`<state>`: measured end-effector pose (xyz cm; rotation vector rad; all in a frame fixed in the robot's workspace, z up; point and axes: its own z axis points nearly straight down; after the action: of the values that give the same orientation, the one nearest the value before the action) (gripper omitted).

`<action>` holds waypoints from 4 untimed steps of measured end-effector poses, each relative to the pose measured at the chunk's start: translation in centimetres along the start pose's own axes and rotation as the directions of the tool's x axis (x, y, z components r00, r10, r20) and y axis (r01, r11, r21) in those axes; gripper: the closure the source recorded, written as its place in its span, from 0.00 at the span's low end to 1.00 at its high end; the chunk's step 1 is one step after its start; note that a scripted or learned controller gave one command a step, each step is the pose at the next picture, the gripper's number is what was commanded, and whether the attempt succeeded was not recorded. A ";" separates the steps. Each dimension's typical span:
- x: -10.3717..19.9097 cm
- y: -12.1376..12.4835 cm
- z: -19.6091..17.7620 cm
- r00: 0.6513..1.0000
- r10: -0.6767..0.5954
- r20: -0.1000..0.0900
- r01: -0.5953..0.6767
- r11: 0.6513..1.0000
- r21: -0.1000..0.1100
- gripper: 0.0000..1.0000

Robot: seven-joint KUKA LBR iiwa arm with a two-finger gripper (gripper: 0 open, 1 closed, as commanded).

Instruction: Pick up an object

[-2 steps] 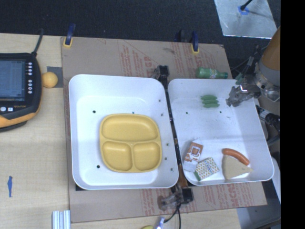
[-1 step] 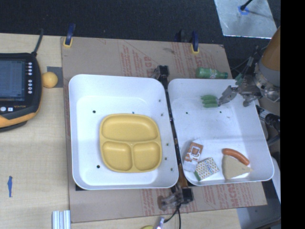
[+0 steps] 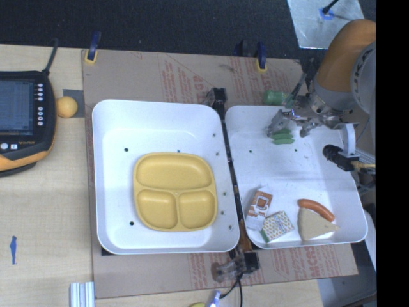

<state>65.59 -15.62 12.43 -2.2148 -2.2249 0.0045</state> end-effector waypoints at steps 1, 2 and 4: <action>-0.1 0.1 -1.2 1.000 -0.002 0.001 0.002 1.000 -0.002 1.00; -0.1 0.1 -1.1 1.000 -0.002 0.001 0.002 1.000 -0.001 0.00; -5.1 0.0 0.3 1.000 0.003 0.000 -0.003 1.000 -0.002 0.00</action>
<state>65.64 -20.76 12.17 -2.2187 -2.2227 0.0017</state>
